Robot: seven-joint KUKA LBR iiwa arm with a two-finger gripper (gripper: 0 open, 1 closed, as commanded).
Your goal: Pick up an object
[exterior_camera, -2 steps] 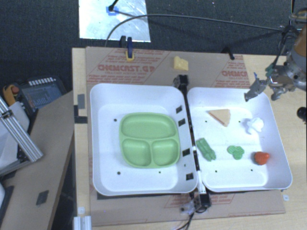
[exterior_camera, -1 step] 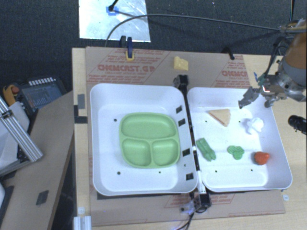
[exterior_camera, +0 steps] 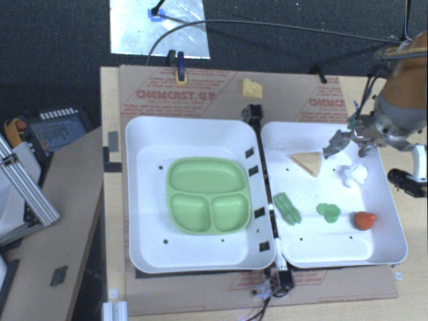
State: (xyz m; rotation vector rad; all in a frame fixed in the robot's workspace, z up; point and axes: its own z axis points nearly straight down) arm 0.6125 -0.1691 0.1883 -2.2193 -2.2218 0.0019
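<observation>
My gripper [exterior_camera: 348, 146] hangs over the back of the right bin [exterior_camera: 382, 254], open, with nothing between its fingers. A tan wedge [exterior_camera: 306, 162] lies just left of and below it. A white lump [exterior_camera: 354, 174] sits just in front of the gripper. Nearer the front of this bin lie a green pickle-like piece [exterior_camera: 287, 208], a small green broccoli-like piece [exterior_camera: 328, 212] and a red round piece [exterior_camera: 364, 221].
The left bin [exterior_camera: 144, 179] holds a green divided plate [exterior_camera: 206, 196]. A black divider with clips [exterior_camera: 262, 179] runs between the bins. A yellow piece [exterior_camera: 252, 87] lies on the cardboard behind the bins, near a blue-and-yellow clamp [exterior_camera: 179, 67].
</observation>
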